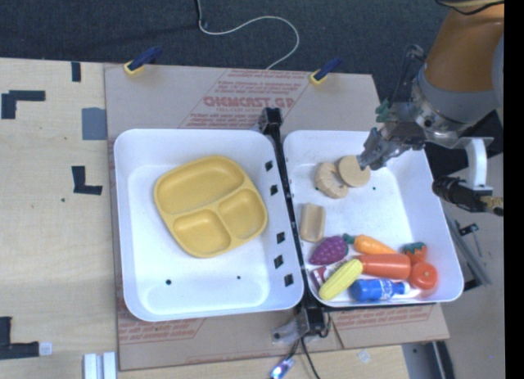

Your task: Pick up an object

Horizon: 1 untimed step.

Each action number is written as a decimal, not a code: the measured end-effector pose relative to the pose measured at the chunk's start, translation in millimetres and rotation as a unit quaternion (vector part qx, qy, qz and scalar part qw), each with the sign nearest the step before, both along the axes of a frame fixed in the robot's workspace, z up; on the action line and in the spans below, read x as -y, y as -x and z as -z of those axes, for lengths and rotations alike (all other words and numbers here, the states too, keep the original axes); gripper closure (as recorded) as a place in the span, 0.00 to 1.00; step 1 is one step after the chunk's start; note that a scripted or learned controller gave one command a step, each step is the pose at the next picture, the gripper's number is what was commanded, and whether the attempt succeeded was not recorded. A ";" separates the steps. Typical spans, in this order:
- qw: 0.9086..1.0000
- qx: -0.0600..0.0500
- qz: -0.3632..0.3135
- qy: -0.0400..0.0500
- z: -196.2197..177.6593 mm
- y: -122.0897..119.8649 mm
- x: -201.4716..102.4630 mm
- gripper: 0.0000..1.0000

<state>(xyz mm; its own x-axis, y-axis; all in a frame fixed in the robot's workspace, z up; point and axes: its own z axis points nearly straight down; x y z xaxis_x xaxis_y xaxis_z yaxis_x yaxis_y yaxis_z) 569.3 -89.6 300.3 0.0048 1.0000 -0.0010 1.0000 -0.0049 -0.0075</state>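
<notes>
The right bin (426, 197) holds two round tan cookie-like pieces (341, 176) at its back, a tan block (312, 223) near its left wall, and toy food along the front: purple grapes (329, 249), a corn cob (341, 278), a carrot (375, 245), a red-orange sausage (385, 266), a tomato (423, 274) and a blue bottle (375, 290). My gripper (372, 156) hangs at the back of this bin, its tips just above the right edge of the tan round pieces. No object shows between the fingers.
A yellow divided plate (210, 204) lies in the left bin (139, 287). A black divider (282, 197) runs between the bins. The arm's orange-banded body (467, 50) looms over the bench's back right corner.
</notes>
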 end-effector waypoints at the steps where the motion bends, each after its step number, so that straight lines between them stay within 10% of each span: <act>1: 1.000 0.001 -0.002 0.000 7.9 39.1 1.7 1.00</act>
